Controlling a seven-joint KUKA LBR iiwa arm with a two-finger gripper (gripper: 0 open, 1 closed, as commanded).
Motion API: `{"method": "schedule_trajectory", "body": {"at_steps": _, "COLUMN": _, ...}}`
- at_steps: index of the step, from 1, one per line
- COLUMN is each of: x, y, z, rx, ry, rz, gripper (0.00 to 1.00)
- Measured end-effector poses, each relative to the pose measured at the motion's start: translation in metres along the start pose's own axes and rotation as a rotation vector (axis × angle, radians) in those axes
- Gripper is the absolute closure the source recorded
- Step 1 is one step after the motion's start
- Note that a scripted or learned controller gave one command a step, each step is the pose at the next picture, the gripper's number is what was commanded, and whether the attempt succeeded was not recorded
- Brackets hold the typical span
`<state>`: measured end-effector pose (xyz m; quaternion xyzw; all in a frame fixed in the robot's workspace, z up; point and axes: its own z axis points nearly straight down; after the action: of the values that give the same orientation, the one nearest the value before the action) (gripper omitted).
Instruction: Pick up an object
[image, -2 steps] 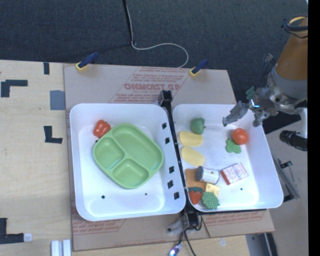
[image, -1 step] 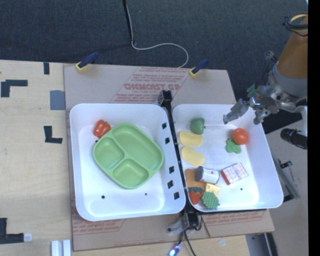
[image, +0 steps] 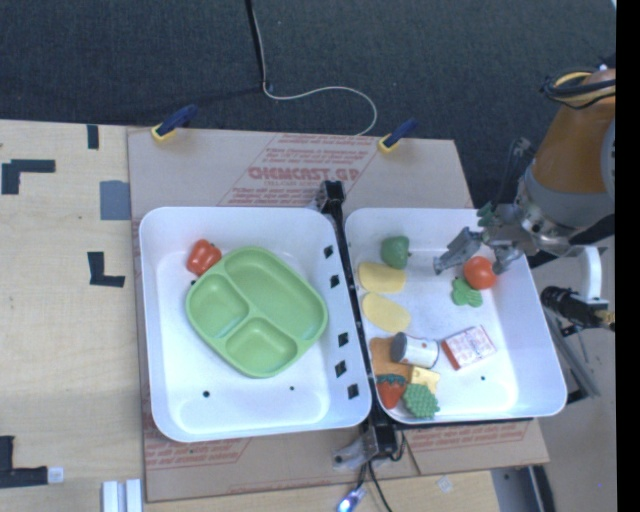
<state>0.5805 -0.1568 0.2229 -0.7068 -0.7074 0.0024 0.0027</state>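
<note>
My gripper (image: 478, 260) hangs over the back right part of the right bin (image: 520, 395), its two fingers spread wide apart. A small red round toy (image: 480, 272) lies just under and between the fingers, not pinched by them. A green leafy piece (image: 464, 296) touches the red toy's near side. Further left in this bin are a green round toy (image: 395, 250), two yellow pieces (image: 382, 278) (image: 386, 313) and a red-and-white box (image: 468, 347).
A white-and-grey cylinder (image: 415, 351), an orange piece (image: 384, 352), a yellow wedge (image: 424, 378) and green broccoli (image: 421, 402) crowd the right bin's near left corner. The left bin (image: 165, 400) holds a green divided plate (image: 258, 310) and a red toy (image: 202, 256).
</note>
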Motion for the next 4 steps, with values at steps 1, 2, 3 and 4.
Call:
{"method": "schedule_trajectory", "body": {"at_steps": 1, "x": 0.008, "y": -0.004, "z": 0.062, "rx": 0.001, "ry": 0.001, "rz": -0.001, "gripper": 0.0}}
{"method": "schedule_trajectory", "body": {"at_steps": 2, "x": 0.011, "y": -0.007, "z": 0.127, "rx": 0.002, "ry": 0.001, "rz": -0.001, "gripper": 0.0}}
{"method": "schedule_trajectory", "body": {"at_steps": 3, "x": 0.012, "y": -0.006, "z": 0.138, "rx": -0.006, "ry": -0.001, "rz": -0.001, "gripper": 0.0}}
{"method": "schedule_trajectory", "body": {"at_steps": 4, "x": 0.012, "y": -0.006, "z": 0.127, "rx": -0.009, "ry": -0.003, "rz": -0.002, "gripper": 1.0}}
